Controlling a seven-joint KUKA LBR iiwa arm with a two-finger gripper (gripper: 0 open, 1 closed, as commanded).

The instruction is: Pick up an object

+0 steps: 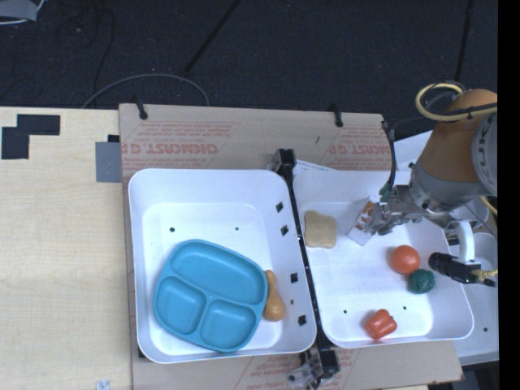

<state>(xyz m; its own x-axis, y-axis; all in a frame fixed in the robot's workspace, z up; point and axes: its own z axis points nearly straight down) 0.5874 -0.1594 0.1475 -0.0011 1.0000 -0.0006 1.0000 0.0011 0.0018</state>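
While the claw [375, 218] hangs over the right bin [341, 319] near a tan lump [320, 230], its grip state cannot be told.

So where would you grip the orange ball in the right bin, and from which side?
Probably straight from above, the pincer closing across the widest part of the orange ball. It is round, so no side is better by shape, but the green ball sits close at its lower right; keep the fingers off that side.

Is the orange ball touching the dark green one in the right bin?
Touching, or nearly so. In the camera view the orange ball and the dark green ball sit edge to edge with no white bin floor visible between them.
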